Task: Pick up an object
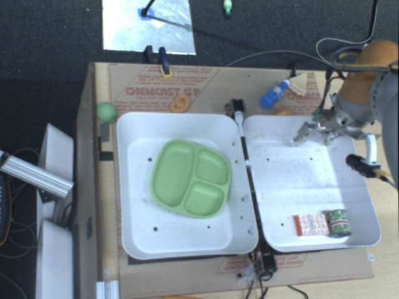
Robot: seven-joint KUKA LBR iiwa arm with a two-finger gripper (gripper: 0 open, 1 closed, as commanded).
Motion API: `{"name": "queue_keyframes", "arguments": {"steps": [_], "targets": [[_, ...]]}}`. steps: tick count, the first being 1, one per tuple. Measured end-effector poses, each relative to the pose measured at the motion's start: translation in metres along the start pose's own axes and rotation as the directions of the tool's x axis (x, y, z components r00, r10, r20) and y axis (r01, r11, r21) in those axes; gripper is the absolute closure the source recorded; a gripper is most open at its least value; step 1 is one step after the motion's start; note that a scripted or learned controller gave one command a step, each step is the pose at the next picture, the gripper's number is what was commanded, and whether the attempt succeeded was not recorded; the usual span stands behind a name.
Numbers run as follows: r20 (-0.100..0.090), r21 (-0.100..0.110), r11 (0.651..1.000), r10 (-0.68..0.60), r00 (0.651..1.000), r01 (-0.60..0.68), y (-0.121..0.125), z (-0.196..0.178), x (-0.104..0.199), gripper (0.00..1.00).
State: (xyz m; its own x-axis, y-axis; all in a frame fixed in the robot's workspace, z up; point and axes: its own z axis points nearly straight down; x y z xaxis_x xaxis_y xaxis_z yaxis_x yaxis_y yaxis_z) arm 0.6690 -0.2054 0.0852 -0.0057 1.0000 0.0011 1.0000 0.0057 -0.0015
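The grey arm with its orange band [374, 55] reaches in from the right edge and bends down over the far right corner of the right shallow white bin [274, 167], its wrist tilted toward the bin floor. The two-finger gripper [316, 134] hangs low over that corner with its metal fingers [302, 134] spread apart and nothing between them. In the same bin, well apart from the gripper at the near right corner, lie a small red and white printed packet [311, 225] and, touching its right end, a green patterned roll [338, 223]. The left shallow white bin [134, 167] holds a pale green plastic tray with three compartments [190, 177], lying flat near its middle. Both bins sit on a brown cardboard sheet with red lettering [162, 89], which also bears a blue plastic bottle with a white cap [274, 95] beyond the right bin, a small orange ring-shaped piece [179, 103] and a green ball [106, 111] at the left bin's far corner. Dark carpet [50, 36] lies beyond the bench, with a shiny silver sheet [124, 17] and a small green object [227, 4] on it
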Motion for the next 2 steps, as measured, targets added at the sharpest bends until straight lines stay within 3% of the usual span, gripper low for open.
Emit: {"name": "queue_keyframes", "arguments": {"steps": [2], "targets": [[0.0, 0.0, 1.0, 0.0, 1.0, 0.0, 0.0, 0.0, 0.0, 0.0]]}}
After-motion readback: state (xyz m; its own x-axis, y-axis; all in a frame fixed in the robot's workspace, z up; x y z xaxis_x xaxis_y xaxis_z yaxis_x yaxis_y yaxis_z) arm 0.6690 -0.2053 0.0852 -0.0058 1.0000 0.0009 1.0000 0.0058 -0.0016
